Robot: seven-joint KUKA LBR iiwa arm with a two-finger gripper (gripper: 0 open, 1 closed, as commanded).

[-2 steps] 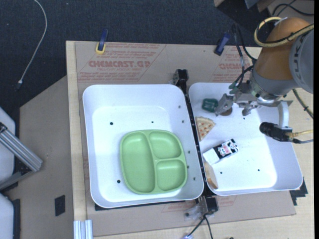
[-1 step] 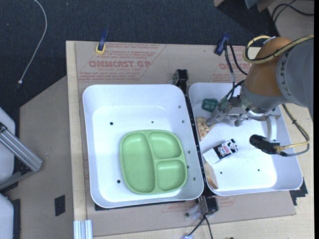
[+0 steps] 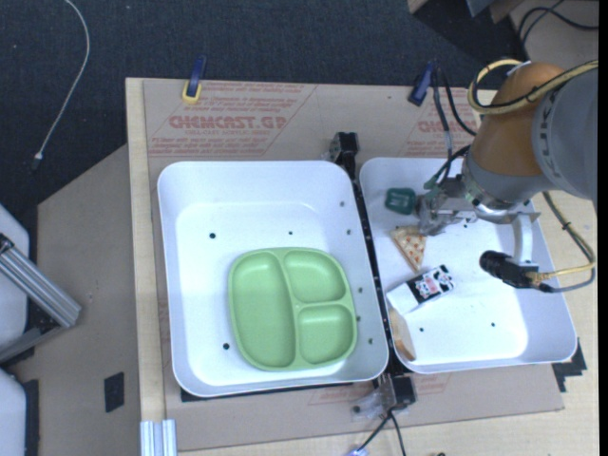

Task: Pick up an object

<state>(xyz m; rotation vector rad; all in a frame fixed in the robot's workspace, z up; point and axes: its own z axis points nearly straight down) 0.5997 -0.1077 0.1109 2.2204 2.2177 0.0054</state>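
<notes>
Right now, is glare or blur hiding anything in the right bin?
Camera view: even light, no strong glare on the right bin; soft shadow under the gripper; the small green object and the black-and-white item read blurry, details unclear.

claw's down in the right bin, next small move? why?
Probably lower slightly and close on the toy pizza slice. The claw sits in the right bin just above and right of the slice, with the small green object to its left; nothing visibly gripped.
</notes>
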